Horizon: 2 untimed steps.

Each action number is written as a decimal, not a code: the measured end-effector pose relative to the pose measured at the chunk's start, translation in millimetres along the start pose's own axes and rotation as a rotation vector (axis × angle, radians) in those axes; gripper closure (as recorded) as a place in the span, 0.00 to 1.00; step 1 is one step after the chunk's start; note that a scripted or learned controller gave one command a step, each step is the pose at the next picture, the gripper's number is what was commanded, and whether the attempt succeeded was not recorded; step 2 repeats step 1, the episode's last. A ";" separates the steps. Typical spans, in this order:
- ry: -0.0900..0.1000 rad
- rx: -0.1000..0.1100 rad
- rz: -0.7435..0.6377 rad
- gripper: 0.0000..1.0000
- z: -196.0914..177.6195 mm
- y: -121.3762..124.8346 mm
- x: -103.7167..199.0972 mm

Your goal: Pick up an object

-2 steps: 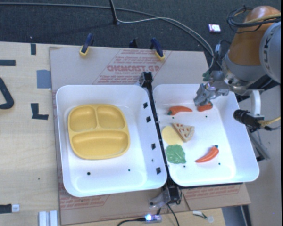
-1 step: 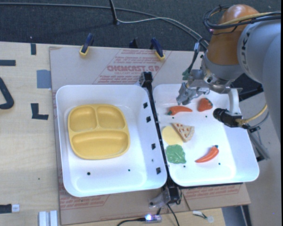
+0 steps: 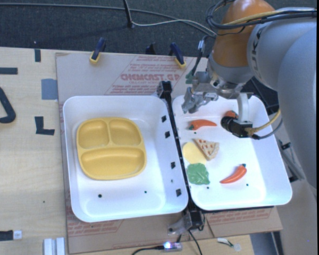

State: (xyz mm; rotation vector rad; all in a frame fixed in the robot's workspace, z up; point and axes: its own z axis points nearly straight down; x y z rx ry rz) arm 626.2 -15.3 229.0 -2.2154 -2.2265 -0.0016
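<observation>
left bin (image 3: 85, 195): centre-left of frame, white, shallow.
yellow tray (image 3: 111, 147): three compartments, lies in the left bin's upper-left part, flat.
divider (image 3: 173, 142): black-clipped seam where the two bins meet, runs top to bottom mid-frame.
right bin (image 3: 266, 185): right of centre, holds all the small items.
yellow disc (image 3: 190, 152): left side of right bin, touching the wedge to its right.
green leafy piece (image 3: 198, 173): just below the disc, near the divider.
orange-red carrot-shaped piece (image 3: 203, 124): upper part of right bin, lies flat, just below the gripper, apart from it.
wedge slice (image 3: 207, 148): tan with red dots, centre of right bin.
red chili (image 3: 234, 175): lower middle of right bin, well apart from the rest.
gripper (image 3: 195, 103): over the right bin's upper-left corner, fingers pointing down; nothing between them; spread or closed, cannot tell.
arm (image 3: 266, 41): grey, orange band, upper right of frame.
</observation>
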 end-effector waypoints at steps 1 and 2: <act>0.000 0.001 0.000 1.00 3.6 7.1 62.5; 0.000 0.001 0.000 1.00 3.6 7.1 62.5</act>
